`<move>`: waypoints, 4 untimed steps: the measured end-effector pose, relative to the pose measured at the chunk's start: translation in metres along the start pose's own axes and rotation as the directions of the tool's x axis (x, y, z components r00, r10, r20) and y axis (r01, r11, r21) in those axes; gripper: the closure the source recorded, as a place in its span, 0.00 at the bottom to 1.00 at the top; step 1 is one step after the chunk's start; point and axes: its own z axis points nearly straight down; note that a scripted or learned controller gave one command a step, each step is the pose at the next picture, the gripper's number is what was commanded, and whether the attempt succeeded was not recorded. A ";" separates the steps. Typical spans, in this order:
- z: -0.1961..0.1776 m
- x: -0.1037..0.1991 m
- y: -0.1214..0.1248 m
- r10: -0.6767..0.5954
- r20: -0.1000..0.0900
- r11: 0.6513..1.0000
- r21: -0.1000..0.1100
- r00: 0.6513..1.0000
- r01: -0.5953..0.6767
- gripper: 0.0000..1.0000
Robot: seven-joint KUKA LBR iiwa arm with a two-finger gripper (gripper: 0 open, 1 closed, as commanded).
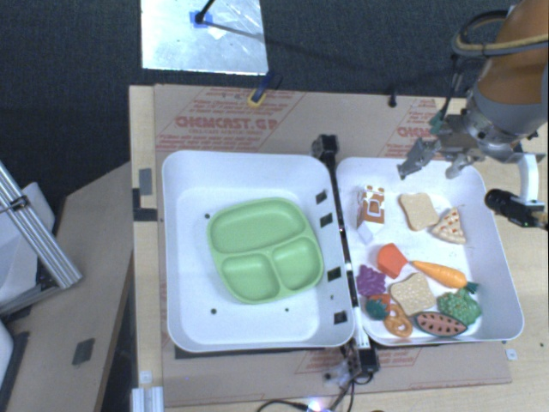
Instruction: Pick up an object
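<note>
On my far left sits the shallow white plastic bin (184,230), and in its middle lies a pale green three-compartment plastic tray (264,249), flat on the floor of the bin. A black divider strip (336,239) runs between that bin and the second white bin (506,290) to its right.

That right bin holds the toy food I could pick from: a small white and brown carton-like block (371,204) near the divider, a purple grape cluster (371,280) lower down, a pretzel (396,318) near the front edge, an orange-red block (390,259), two beige bread slices (418,210) and (413,293), a watermelon slice (436,323), an orange carrot (441,273), a pizza wedge (449,226) and a green broccoli piece (459,304).

My gripper (433,160) hangs above the back rim of this bin, beyond the upper bread slice. My two fingers are spread apart, with nothing between them.
</note>
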 end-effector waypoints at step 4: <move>0.159 -0.002 0.007 -0.002 0.000 1.000 -0.013 1.000 0.002 0.00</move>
